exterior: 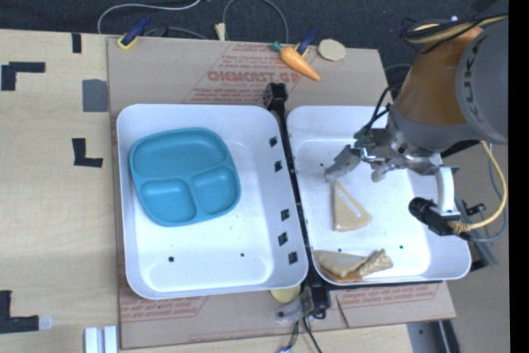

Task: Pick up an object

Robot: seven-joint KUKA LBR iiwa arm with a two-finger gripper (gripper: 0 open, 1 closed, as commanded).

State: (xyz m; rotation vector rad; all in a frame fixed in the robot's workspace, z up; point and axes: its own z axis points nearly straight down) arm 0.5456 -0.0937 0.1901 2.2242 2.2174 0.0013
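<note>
We see the pincer (361, 162) hanging over the right bin (314, 132), toward its upper middle, with the grey arm (488, 78) and its orange band (434, 83) reaching in from the right. Its two fingers are spread apart, one slanting down to the left, the other shorter and to the right, and nothing sits between them.

Just below the pincer lies a pale wedge-shaped piece (347, 208), its narrow tip pointing up toward the fingers; we cannot tell whether tip and fingers touch. Nearer the front wall of the same bin lies a tan, flat, crust-like piece (357, 264), well apart from the pincer.

The left bin (207, 269) holds a blue divided plate (184, 175) in its upper left part. On the cardboard (240, 74) behind the bins rest a toy carrot (299, 62) and a small tan disc (332, 50), beside each other on the counter (50, 194).
</note>
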